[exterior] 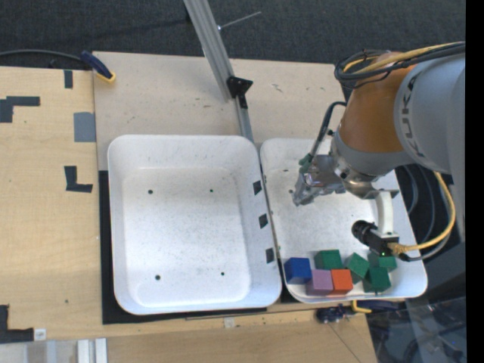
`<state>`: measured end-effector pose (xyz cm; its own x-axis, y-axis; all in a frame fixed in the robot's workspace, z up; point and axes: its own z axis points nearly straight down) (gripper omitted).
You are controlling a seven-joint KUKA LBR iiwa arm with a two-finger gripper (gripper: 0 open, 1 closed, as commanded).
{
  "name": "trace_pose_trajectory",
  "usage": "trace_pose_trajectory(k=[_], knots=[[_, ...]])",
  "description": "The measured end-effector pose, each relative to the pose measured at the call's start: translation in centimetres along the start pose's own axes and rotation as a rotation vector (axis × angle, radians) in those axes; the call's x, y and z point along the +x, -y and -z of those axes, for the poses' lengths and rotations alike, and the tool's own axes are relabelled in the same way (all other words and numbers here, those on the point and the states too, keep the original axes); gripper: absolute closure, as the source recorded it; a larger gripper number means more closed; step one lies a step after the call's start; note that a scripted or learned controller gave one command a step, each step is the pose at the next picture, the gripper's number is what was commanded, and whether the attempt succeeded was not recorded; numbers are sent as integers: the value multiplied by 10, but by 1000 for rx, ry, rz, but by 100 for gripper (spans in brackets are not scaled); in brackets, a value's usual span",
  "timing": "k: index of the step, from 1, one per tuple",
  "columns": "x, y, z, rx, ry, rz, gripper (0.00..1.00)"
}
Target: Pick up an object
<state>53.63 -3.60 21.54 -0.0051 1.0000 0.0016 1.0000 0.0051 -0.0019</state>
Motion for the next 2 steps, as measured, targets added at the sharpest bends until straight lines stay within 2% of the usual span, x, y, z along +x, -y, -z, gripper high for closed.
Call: trace_pose_trajectory(k=[1,2], knots=[[51,-11,10,-2,0,2,100],[100,-14,1,0,1,1,100]])
